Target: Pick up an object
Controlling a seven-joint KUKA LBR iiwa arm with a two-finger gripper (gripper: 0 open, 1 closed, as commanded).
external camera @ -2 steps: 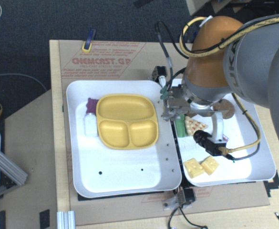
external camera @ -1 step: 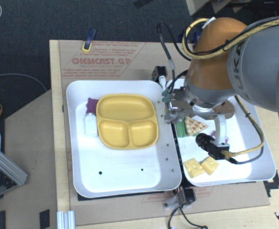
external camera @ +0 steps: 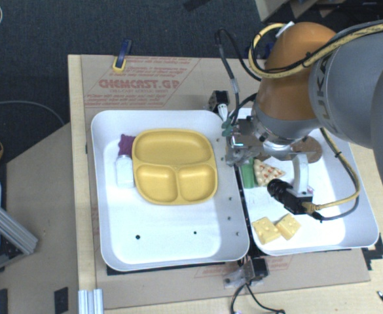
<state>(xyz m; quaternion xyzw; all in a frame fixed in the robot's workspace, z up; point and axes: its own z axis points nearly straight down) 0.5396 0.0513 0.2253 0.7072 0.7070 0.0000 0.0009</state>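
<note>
- The arm point(external camera: 322, 70) hangs low over the right bin point(external camera: 358, 224), its orange band and grey wrist covering most of that bin's upper half.
- The gripper point(external camera: 243, 150) sits at the bin's left wall, beside a green item point(external camera: 247, 175); whether it is apart or clamped cannot be told, since the wrist and cables hide it.
- No object is seen lifted, so the pick looks not yet done; closing on something and raising it appears to be what is left.
- Likely targets lie in the right bin: the green item, a flat pizza slice point(external camera: 268, 173) with a speckled top, and two pale yellow blocks point(external camera: 276, 228) like cheese near the front.
- The left bin point(external camera: 165, 241) holds a glossy yellow tray point(external camera: 175, 165) with three rounded compartments, moulded plastic by its look.
- A small white bottle point(external camera: 124, 171) with a purple piece point(external camera: 126, 143) above it lies just beside the tray's left edge.
- Both bins are smooth white plastic with rounded corners, resting on a brown printed board point(external camera: 145, 80).
</note>
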